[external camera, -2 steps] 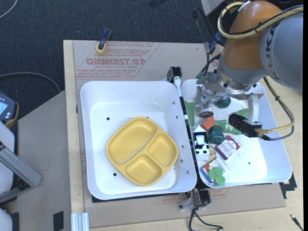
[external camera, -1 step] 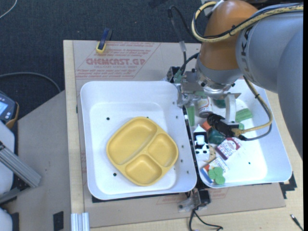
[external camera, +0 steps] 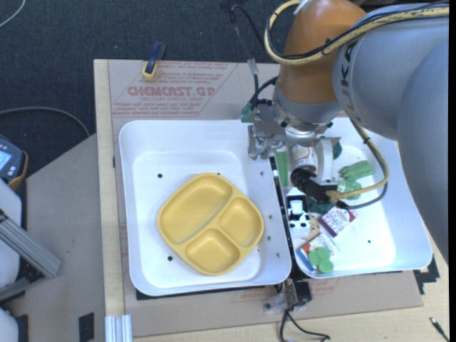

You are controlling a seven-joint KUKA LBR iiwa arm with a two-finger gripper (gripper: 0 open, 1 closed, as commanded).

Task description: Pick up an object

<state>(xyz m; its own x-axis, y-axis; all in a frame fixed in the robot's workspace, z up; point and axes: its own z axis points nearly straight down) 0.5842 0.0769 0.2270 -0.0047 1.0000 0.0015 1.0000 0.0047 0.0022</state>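
- The tool (external camera: 283,152) was seen under the orange-banded wrist, hung low over the far end of the wall shared by the two bins.
- Whether the tool was released or clenched could not be told, since it was covered by the wrist; nothing was seen to be grasped.
- A yellow divided plate (external camera: 210,223) was laid flat in the left bin (external camera: 132,191), nearer the camera than the tool and off to its view-left, well apart from it.
- A green strip (external camera: 282,171) was found just on the near side of the tool, along the wall inside the right bin (external camera: 402,226); contact between them could not be judged.
- A green block (external camera: 354,171) was placed to the tool's view-right, near it.
- A dark red packet (external camera: 336,221) was seen farther toward the camera from the tool.
- A small white plate (external camera: 308,262) bearing green pieces was set at the right bin's near corner, farthest from the tool.
- Both bins were carried by the counter (external camera: 171,91), covered by a printed board.
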